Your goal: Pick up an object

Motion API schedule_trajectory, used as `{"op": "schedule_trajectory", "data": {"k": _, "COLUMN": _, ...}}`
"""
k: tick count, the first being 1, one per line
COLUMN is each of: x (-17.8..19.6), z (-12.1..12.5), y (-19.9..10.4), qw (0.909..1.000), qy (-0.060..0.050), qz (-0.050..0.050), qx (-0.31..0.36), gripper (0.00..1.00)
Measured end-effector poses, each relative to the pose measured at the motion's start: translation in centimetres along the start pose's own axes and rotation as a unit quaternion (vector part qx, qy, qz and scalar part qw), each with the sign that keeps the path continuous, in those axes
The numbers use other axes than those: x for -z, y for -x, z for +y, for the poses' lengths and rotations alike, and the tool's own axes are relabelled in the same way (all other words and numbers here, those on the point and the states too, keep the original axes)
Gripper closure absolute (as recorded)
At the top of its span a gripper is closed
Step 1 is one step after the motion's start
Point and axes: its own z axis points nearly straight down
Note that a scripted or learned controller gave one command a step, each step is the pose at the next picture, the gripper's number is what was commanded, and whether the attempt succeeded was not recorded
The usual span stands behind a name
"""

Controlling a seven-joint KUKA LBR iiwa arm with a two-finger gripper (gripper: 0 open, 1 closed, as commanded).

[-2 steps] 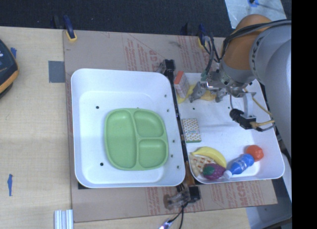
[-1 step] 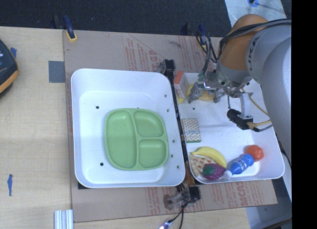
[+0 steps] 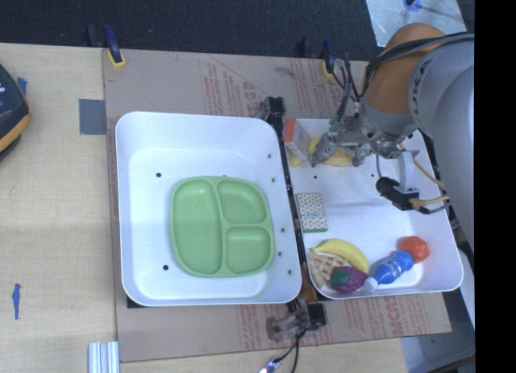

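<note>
Gripper [image 3: 329, 151]: low in right bin's [image 3: 439, 283] upper left corner, over a yellow object [image 3: 339, 156]; grip state cannot be told.
Other objects: banana [image 3: 342, 250], blue bottle [image 3: 393, 268], lower right.
Risk: bin wall beside it may block the grasp.

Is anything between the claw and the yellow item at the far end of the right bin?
Nothing visible does. The claw sits low at the far end of the right bin, right over the yellow item. The other toys lie at the near end.
</note>
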Motion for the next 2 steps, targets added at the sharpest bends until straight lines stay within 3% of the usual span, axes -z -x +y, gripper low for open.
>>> {"op": "schedule_trajectory", "data": {"k": 1, "x": 0.0, "z": -0.1, "y": -1.1, "qw": 1.0000, "qy": -0.001, "qz": -0.001, "qx": 0.000, "gripper": 0.00}}
{"op": "schedule_trajectory", "data": {"k": 2, "x": 1.1, "z": -0.1, "y": -1.0, "qw": 1.0000, "qy": -0.003, "qz": -0.001, "qx": 0.001, "gripper": 1.00}}
